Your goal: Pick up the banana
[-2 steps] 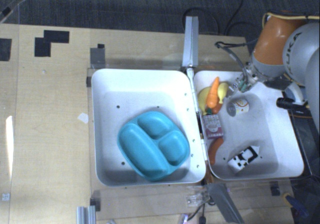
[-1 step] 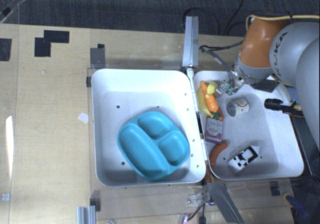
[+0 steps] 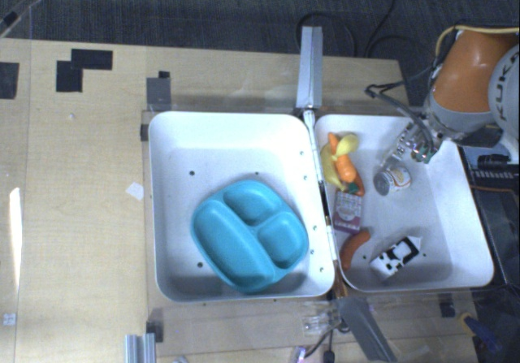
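Two white bins sit side by side on the bench, split by a metal rail (image 3: 311, 69) that runs up toward 12 o'clock. The left bin (image 3: 175, 191) holds a blue tray (image 3: 249, 233) with three wells, lying tilted in the bin's lower half, toward 5 o'clock from the bin's middle.

The right bin (image 3: 455, 215) holds the rest. The banana (image 3: 344, 147) lies in its upper left corner, at about 10 o'clock from the bin's middle, close against the wall shared with the left bin. A carrot (image 3: 345, 166) lies across the banana, touching it, its tip toward 5 o'clock. Just below, at 6 o'clock from the carrot, a small card (image 3: 348, 209) lies flat by the same wall. A sausage (image 3: 354, 246) sits at 6 o'clock from the card, and a black-and-white toy (image 3: 398, 256) lies just beside it at 3 o'clock, near the bin's lower rim.

The arm (image 3: 475, 81) comes in from 3 o'clock, its orange band over the bin's upper right corner. The gripper (image 3: 393, 176) points down toward 7 o'clock over the bin's upper middle, at 3 o'clock from the banana and apart from it. Whether the claw is released or clenched cannot be told; it looks like a blurred grey shape from above
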`<state>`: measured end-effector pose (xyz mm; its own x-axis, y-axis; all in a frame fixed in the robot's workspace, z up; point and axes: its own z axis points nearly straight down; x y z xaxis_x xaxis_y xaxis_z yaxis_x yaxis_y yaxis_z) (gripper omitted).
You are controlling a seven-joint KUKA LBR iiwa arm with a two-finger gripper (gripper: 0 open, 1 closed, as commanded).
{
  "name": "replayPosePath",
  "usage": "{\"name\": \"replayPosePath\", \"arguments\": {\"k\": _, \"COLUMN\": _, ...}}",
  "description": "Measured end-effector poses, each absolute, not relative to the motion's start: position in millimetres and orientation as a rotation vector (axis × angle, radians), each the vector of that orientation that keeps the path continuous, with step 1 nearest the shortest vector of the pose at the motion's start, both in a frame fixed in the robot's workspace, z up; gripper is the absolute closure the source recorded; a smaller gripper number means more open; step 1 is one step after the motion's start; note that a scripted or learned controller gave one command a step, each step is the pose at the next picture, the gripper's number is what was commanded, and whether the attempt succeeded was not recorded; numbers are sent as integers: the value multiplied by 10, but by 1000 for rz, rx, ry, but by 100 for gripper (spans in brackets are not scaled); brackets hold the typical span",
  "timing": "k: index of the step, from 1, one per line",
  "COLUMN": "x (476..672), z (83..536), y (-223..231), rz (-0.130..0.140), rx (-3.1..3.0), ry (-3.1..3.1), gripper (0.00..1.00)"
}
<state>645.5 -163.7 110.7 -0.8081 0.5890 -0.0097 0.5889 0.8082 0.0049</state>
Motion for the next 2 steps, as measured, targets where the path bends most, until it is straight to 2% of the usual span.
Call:
{"name": "replayPosePath", "arguments": {"k": 1, "x": 6650, "z": 1480, "y": -2054, "rz": 2, "rx": 979, "ry": 2971, "gripper": 0}}
{"name": "replayPosePath", "arguments": {"k": 2, "x": 6362, "z": 1588, "y": -1584, "rz": 4, "rx": 1051, "ry": 2950, "gripper": 0}}
